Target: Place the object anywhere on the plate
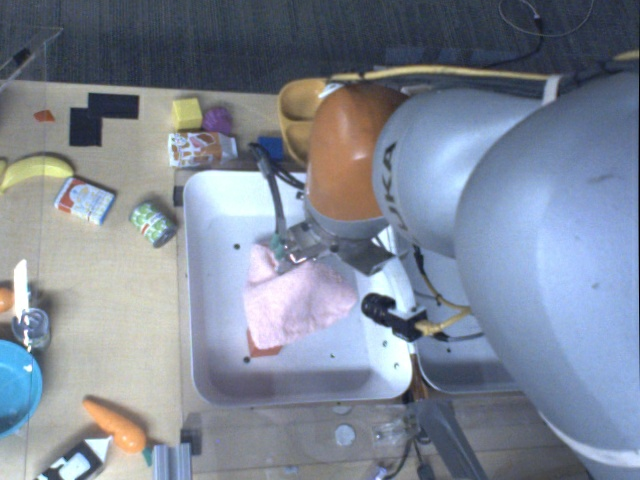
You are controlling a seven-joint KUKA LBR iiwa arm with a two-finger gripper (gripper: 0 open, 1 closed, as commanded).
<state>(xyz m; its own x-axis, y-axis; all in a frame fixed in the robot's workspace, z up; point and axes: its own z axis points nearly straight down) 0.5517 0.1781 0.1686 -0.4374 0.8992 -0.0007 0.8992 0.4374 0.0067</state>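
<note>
A grey robot arm with an orange wrist band reaches over the left white bin (210, 368). Its gripper (290, 250) sits at the upper edge of a crumpled pink cloth (298, 303) lying in that bin; whether it pinches the cloth cannot be told. A blue plate (15, 388) lies well apart, at the bench's left edge. The limp cloth could slip free or drag during such a long carry.
</note>
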